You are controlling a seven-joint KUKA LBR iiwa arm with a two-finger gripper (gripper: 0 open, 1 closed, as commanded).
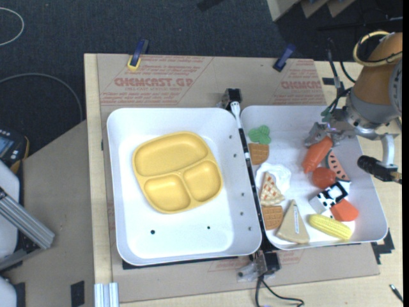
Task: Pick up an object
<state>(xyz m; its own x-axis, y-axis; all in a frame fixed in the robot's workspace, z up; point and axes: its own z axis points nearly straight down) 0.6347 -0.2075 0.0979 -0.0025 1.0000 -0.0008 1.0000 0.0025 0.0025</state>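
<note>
From my feed I take the right bin (pixel 377 200) as my landmark. At its near edge lie one corn cob (pixel 330 226), one sandwich wedge (pixel 293 223) and a red-orange piece (pixel 346 210). Just behind those sit a black-and-white block (pixel 331 194), a waffle piece (pixel 271 216) and a pizza slice (pixel 270 188). Further back I count one melon slice (pixel 335 165) and one carrot (pixel 316 154), the carrot with its greens (pixel 259 133) towards the bin's left wall.

The jaws (pixel 326 132) sit right over the carrot's far end, seemingly touching it, but I cannot tell whether they are spread or pinching. I judge the pick as not yet done: nothing is lifted, every toy rests on the bin floor. Left of this bin, the second bin (pixel 121 190) holds one yellow divided plate (pixel 177 171). At the counter's (pixel 96 94) far edge are two clamps (pixel 136 54).
</note>
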